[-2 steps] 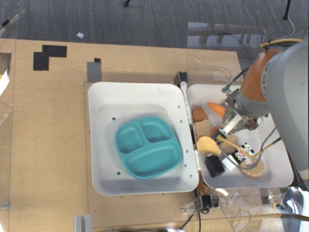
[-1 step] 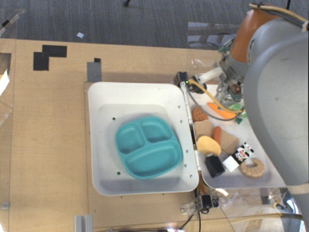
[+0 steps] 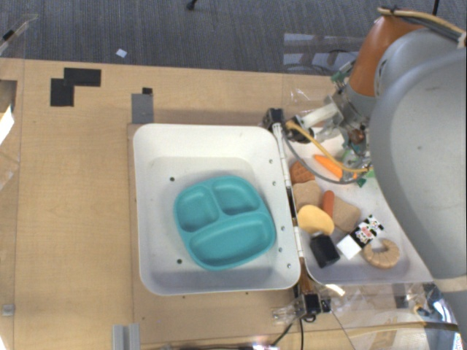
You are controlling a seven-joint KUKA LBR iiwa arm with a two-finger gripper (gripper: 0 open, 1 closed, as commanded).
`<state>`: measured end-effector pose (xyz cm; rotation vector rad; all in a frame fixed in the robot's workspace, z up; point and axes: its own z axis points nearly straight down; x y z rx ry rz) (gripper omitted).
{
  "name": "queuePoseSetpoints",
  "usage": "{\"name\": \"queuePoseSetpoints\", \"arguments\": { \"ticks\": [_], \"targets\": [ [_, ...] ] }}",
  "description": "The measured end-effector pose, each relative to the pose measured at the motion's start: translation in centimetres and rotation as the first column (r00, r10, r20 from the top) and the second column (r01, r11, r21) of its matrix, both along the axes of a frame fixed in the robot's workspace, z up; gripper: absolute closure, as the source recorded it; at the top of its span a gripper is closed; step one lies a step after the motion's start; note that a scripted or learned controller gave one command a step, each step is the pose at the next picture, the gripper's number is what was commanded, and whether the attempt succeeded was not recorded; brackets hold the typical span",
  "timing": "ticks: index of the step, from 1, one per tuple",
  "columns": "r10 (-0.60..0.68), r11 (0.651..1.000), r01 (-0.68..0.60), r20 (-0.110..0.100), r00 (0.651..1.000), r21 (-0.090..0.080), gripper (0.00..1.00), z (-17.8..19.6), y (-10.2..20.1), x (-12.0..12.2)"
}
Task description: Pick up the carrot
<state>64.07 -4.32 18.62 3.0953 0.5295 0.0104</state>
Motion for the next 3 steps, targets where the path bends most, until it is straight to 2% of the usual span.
{"name": "queuePoseSetpoints", "arguments": {
  "ticks": [1, 2, 3],
  "targets": [
    [0.028, 1.0, -0.028, -0.003, 1.0, 0.0, 0.0, -0.1, -0.5, -5.3],
    [-0.113, 0.994, 0.113, 0.0, 0.994, 0.003, 0.0, -8.4, -6.4, -5.7],
    [-0.122, 0.993, 0.122, 0.0, 0.993, -0.004, 0.0, -9.5, -4.5, -3.3]
  ]
}}
